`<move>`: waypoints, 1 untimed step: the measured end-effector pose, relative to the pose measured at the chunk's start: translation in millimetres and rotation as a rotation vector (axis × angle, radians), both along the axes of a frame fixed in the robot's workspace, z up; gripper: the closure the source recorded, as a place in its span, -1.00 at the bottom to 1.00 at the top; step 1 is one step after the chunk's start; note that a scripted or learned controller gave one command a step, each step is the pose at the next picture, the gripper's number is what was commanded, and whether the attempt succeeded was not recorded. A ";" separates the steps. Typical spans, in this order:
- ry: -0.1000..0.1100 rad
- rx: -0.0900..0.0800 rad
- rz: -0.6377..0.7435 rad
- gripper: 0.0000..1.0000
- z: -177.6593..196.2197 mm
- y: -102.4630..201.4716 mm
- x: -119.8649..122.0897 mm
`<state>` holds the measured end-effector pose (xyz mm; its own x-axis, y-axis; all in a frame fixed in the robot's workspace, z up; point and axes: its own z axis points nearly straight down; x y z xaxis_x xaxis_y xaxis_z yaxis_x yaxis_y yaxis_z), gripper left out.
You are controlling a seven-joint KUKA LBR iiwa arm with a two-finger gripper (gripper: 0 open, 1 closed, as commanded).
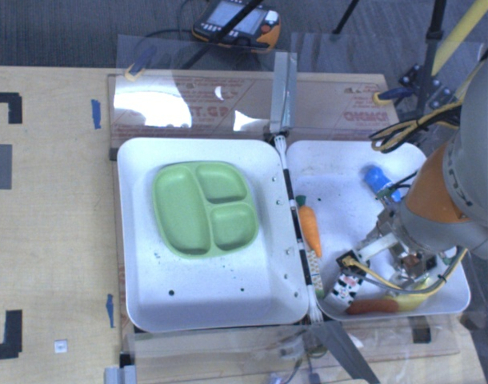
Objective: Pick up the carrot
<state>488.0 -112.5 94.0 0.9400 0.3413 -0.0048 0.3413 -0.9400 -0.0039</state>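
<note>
The small orange carrot with a green top [309, 226] lies in the right-hand white bin [340, 190], hard against its left wall beside the divider, untouched. The grey arm's two-finger gripper [404, 256] hangs over the same bin's near right corner, well apart from the carrot, among a red sausage-shaped toy [372, 306] and a yellow piece [416, 298]. Whether the tool is wide or narrow I cannot tell. The approach is not yet made; the next move calls for travel leftward to the wall, then descent.
</note>
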 end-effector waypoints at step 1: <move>0.006 0.002 -0.001 1.00 5.7 -0.5 -0.6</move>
<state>487.4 -113.0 99.7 0.9401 0.3407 -0.0101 0.3406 -0.9402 -0.0075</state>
